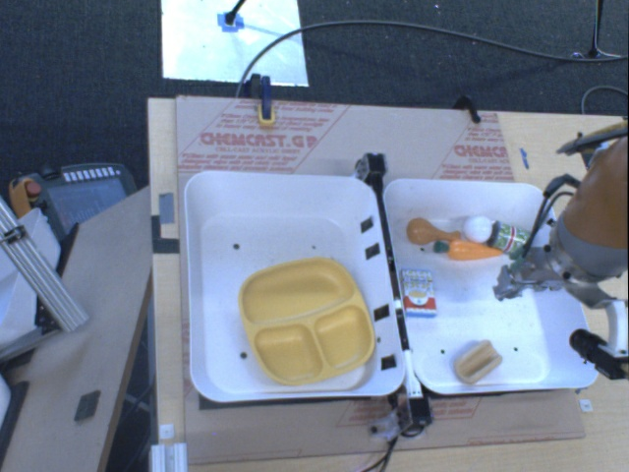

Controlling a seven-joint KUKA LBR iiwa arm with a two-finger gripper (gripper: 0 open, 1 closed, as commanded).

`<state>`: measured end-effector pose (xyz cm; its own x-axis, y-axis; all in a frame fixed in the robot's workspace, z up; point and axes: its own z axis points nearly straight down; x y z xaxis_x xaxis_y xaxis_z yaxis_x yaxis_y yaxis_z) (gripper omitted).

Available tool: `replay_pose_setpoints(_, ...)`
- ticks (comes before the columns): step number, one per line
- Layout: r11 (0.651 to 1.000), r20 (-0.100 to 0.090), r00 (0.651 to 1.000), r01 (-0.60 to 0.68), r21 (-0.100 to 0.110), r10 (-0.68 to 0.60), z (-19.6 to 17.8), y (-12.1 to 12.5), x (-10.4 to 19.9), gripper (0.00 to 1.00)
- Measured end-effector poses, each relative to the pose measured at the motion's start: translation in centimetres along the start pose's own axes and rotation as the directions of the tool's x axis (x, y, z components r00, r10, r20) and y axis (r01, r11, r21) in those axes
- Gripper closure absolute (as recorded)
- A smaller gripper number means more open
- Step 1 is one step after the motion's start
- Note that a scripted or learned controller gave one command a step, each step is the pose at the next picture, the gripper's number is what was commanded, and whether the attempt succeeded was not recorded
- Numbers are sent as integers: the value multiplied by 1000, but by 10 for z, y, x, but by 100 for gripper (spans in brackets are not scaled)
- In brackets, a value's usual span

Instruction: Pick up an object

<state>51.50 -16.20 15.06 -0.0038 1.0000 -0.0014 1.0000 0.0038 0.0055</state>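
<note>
Objects for picking sit in the right bin [560, 357] on my feed: an orange carrot-shaped piece [474, 251] lying near the far wall, a brown pear-shaped piece [428, 231] just left of it, a white ball [477, 228] touching the carrot's far side, and a small green bottle [509, 236] lying beside the ball. Nearer the divider lies a small red-and-white box [419, 292], and toward the near wall a tan block [477, 361] rests on its own, well apart from the rest. My gripper [513, 281] hangs over the right half of that bin, just below the bottle, with nothing visibly between its fingers; I cannot tell whether it is open or closed. Over in the left bin [216, 214] lies a yellow three-compartment tray [306, 318]. Both bins rest on the table [324, 136]
</note>
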Motion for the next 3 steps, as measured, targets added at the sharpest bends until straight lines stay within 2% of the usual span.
replay_pose_setpoints(1, 1000, 1, 1000, 1, -1, -1, -44, 6, -3, 100)
replay_pose_setpoints(2, 1000, 0, 1000, 1, 1, -1, -59, 7, -3, 100)
replay_pose_setpoints(3, 1000, -3, 1000, 6, 3, -6, -70, 4, 56, 100)
